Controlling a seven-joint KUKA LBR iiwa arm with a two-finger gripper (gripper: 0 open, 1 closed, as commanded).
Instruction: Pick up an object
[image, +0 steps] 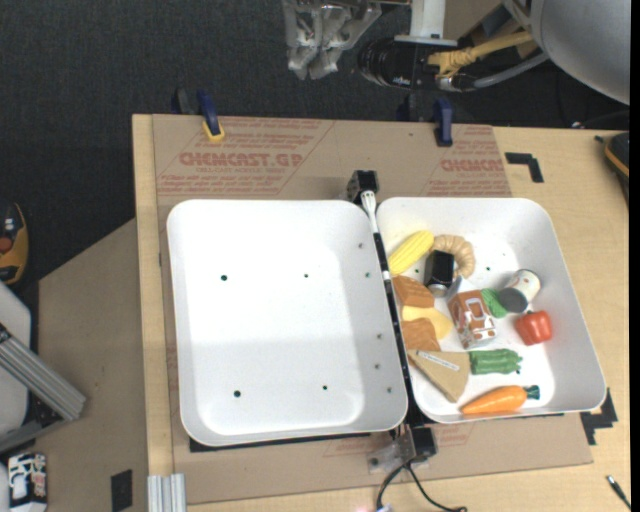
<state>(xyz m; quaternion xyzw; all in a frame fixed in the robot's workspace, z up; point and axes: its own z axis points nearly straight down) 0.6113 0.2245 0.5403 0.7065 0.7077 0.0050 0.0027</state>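
At the near edge of the tabletop (300, 480), a black cable clip (418, 440) sits where the two white bins meet. The left bin (200, 400) shows bare floor from rim to rim, marked by four small dark dots. The right bin (570, 300) has its load packed toward its left wall and near rim: an orange carrot (495, 401) lies along the near rim, with a tan wedge (444, 371) just to its left and a green piece (494, 362) just behind it. Farther in, a red pepper (536, 327) sits toward the right, well apart from the right wall, leaving bare white floor on that side. Beside it are a brown-and-white block (474, 317), a green-and-grey item (505, 300) and a white round piece (527, 284). Against the dividing wall rest a brown slice (413, 293) and an orange-yellow slab (428, 328), touching each other. Toward the far rim lie a yellow corn cob (410, 251), a black can (439, 270) and a tan ring (458, 251), close together, with open floor in the far right corner. Beyond the bins, two blue clamps (211, 115) pin the brown board (330, 150) at its far edge. The claw (318, 45) hangs past that edge, well clear of both bins, grasping nothing; whether its fingers are apart or closed cannot be told.
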